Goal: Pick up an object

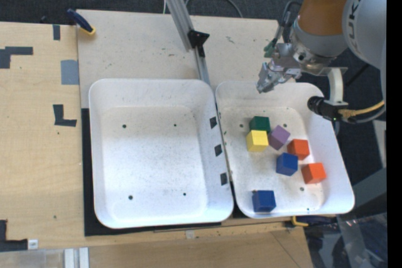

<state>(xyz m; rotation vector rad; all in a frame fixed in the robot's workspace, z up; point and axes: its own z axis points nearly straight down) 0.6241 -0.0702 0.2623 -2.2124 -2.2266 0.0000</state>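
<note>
Several small blocks lie in the right bin (333, 194): a green one (259, 123), a yellow one (257, 140), a purple one (279, 135), two orange ones (299, 148) (313, 172), and two blue ones (286, 164) (264, 200). My gripper (269, 83) hangs over the far edge of the right bin, above and behind the green block. Its tips point down and nothing shows between them.
The left bin (100, 135) sits beside the right one, sharing a middle rim. A slanted metal rail (182, 9) runs from the top down to the bins' far junction. A blue and yellow clamp (80, 21) lies at the bench's far left.
</note>
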